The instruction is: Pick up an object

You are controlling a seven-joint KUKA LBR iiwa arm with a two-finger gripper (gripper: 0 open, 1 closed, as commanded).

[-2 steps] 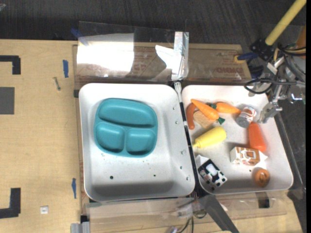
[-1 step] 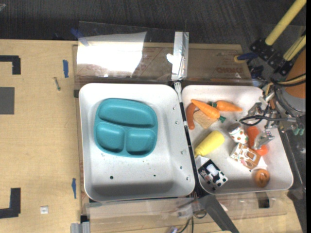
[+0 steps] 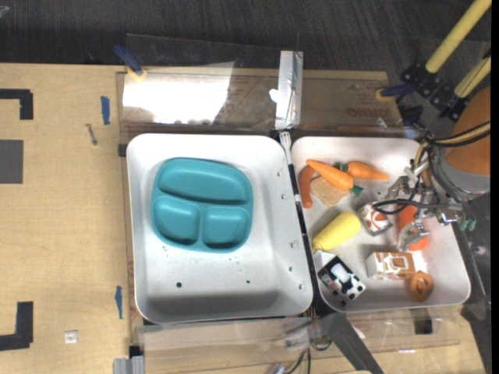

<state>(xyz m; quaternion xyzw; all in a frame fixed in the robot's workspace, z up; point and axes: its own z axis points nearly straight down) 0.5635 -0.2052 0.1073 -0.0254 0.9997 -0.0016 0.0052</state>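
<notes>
The right bin [image 3: 452, 287] holds several toy items: two orange carrots [image 3: 331, 174] [image 3: 366, 171], a tan slice [image 3: 327, 194], a yellow piece [image 3: 337, 231], a black-and-white piece [image 3: 341, 279], a small white and orange carton [image 3: 395, 265], a brown ring-shaped piece [image 3: 421, 287] and a red and white can [image 3: 375, 220]. My gripper [image 3: 411, 213] hangs low over the right side of this bin, wrapped in cables, just above a red-orange piece [image 3: 418, 241] and right of the can.
The left bin [image 3: 265, 287] bears a teal divided plate [image 3: 203, 202]. A metal divider [image 3: 288, 92] stands behind the gap between the bins. The arm's orange band [image 3: 477, 135] looms over the right bin's far right corner. Yellow poles [image 3: 460, 26] cross the upper right.
</notes>
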